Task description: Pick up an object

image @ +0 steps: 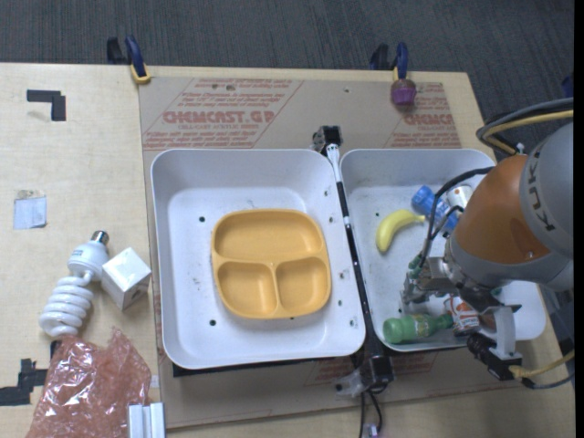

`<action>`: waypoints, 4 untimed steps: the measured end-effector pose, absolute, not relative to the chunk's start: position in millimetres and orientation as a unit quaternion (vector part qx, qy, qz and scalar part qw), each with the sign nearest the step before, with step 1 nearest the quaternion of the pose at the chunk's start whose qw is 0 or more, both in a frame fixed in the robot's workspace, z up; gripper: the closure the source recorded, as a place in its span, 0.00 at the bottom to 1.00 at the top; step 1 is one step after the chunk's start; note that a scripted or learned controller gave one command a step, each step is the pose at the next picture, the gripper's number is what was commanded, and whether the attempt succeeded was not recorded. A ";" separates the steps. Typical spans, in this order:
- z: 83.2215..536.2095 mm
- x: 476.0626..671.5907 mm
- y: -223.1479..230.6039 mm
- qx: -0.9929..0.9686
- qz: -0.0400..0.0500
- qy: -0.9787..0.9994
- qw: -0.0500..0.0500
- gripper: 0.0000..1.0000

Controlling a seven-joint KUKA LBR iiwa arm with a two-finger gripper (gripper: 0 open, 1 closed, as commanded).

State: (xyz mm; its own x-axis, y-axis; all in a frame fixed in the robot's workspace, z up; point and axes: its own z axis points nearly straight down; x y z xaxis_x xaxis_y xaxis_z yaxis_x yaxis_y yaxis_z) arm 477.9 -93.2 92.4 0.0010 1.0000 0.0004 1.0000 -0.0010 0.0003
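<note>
On the pale wooden surface [82, 167], the gripper [427, 286], its state impossible to tell, hangs low in the right bin [365, 167] over the green bottle [415, 328], seemingly poised to grasp it.

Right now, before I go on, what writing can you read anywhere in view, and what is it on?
"CHEMCAST GP", red print repeated across the brown sheet under the bins; the smaller lines beneath it are too blurred to read.
"KU", letters at the picture's edge on the grey arm; the rest is cut off.
The label on the green bottle is too small to read.
</note>
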 end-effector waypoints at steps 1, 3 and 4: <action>92.6 536.5 -98.9 -0.706 0.000 -0.708 -0.001 0.00; 92.3 477.7 -93.7 -0.708 0.000 -0.707 0.000 0.00; 92.5 503.0 -95.5 -0.707 0.000 -0.708 0.000 0.00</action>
